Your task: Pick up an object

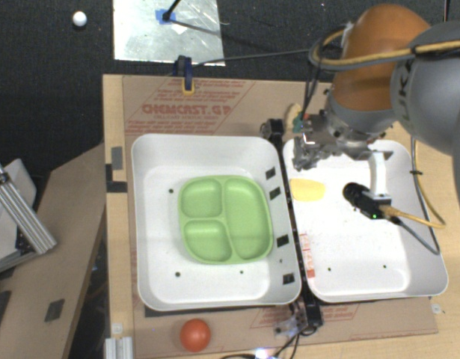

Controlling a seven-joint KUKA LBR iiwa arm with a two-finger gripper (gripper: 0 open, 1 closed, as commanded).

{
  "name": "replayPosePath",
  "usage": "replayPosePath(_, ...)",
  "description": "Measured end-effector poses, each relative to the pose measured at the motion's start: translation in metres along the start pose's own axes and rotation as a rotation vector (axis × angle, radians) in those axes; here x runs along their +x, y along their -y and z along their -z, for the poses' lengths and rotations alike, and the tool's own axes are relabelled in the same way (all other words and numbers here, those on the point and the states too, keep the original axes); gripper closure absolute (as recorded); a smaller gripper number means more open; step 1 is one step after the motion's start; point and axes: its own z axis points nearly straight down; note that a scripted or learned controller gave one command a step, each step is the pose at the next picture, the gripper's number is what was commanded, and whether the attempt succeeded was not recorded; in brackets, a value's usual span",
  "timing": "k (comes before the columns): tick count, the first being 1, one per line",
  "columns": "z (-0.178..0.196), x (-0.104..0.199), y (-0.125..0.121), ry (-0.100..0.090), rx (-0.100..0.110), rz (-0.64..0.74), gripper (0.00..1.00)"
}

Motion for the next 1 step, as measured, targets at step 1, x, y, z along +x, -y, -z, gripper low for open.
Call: replayPosePath(1, -0.0185, 0.0537, -0.0096, -0.001, 0.000, 0.000, 1.00)
